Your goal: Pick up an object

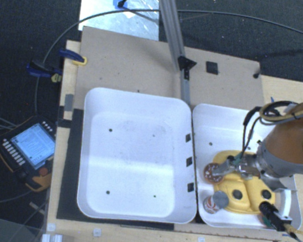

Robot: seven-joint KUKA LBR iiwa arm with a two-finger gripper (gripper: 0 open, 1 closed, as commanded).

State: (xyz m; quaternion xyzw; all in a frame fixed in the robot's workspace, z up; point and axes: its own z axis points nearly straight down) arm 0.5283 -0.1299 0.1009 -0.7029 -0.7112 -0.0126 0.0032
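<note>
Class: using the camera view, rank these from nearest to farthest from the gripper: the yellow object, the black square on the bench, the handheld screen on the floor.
From the gripper:
1. Yellow object, right bin, directly beneath it.
2. Black square, bench, behind the bins.
3. Handheld screen, floor, far left.

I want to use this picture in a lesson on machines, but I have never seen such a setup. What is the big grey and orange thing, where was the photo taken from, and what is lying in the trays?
The photo comes from one fixed camera above a bench, looking down at a slant. The grey and orange thing is a robot arm reaching in from the right. Its tool is low in the right tray, over a yellow toy. Beside the toy lie a small brown round thing and a small grey one. Whether the tool holds anything cannot be made out. The left tray sits next to it. The screen device on the left is likely a hand controller.
</note>
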